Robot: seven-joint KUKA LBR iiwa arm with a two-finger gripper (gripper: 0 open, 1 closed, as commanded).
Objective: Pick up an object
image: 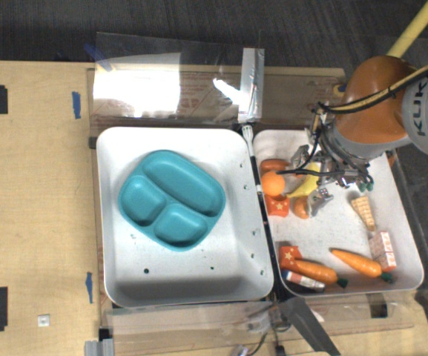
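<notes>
My gripper (319, 193) hangs low over the upper left part of the right bin (399, 199), under the arm's orange band. Right beside it on the left lie a yellow banana-shaped toy (301, 188), an orange ball (273, 184), a red block (278, 207) and a small orange piece (301, 209). A red-orange toy (273, 166) sits just behind the ball. The wrist and its cables cover part of this cluster. I cannot make out anything held in the gripper.
In the right bin's front lie two carrots (358, 262) (316, 271), a red piece (289, 254), a tan cone (363, 212) and a pink block (383, 249). The left bin (117, 265) holds a blue divided tray (170, 199). A clear plastic sheet (176, 87) stands behind the bins.
</notes>
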